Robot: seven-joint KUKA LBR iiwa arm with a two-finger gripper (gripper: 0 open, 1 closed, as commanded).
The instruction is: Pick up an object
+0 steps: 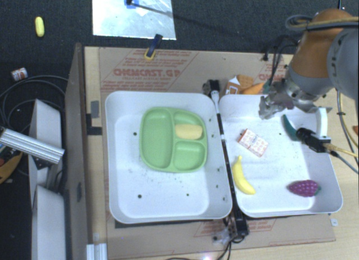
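My gripper (271, 108) hangs over the far part of the right bin (331, 197), and nothing shows between its fingers. In that bin, a small red and white box (253, 142) lies just below and left of the gripper. A yellow banana (242, 177) lies near the bin's left wall. A purple bunch of grapes (303, 187) sits at the front right. A teal curved thing (289, 127) lies close to the gripper's right. The left bin (126, 197) holds a green divided plate (162, 141) with a yellow food piece (188, 131) in its upper right compartment.
An orange and white thing (242, 86) lies on the cardboard just behind the right bin. A black clamp (212, 87) sits at the far end of the seam between the bins. The arm's orange band (320, 51) rises at the right.
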